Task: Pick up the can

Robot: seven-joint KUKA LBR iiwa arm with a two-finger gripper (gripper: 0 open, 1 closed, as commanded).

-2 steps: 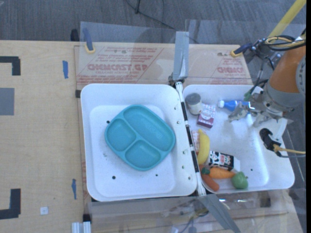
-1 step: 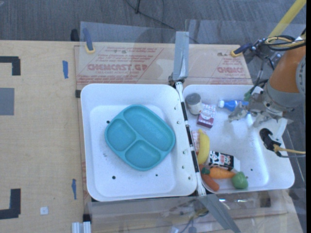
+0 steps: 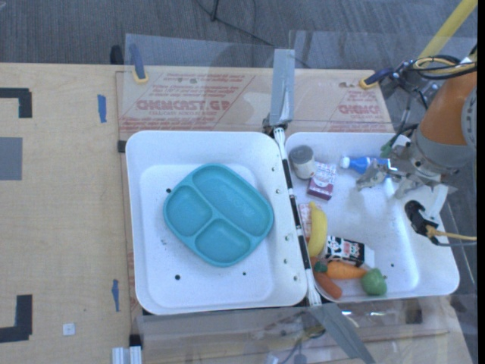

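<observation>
- Looking down from the camera view, the bench bears 2 white bins side by side: the left bin [image 3: 144, 203] holds a blue divided plate [image 3: 218, 214], and the right bin [image 3: 436, 275] holds the clutter.
- The can [image 3: 301, 160], grey and upright, stands in the far left corner of the right bin, close against the wall that divides the 2 bins and just beside a small pink-and-white carton [image 3: 323, 180].
- Nearer along that same wall lie a banana [image 3: 317, 231], a dark packet [image 3: 350, 249], a carrot [image 3: 345, 271] and a green pepper [image 3: 373, 281]; a blue-and-white bottle [image 3: 358, 162] lies by the far wall.
- The gripper [image 3: 377, 175] hangs over the far right part of the right bin, near the bottle and well apart from the can; nothing shows between its fingers, and whether the jaws are apart or together cannot be told from this slant.
- Judged from this, the step in hand is the approach: the can is untouched and the grasp not yet begun.
- The next move calls for travel leftward across the bin, past the bottle, to sit above the can.
- It also calls for jaws wide enough to span the can, set so that 1 finger fits between can and wall and the other clears the carton, before descending.
</observation>
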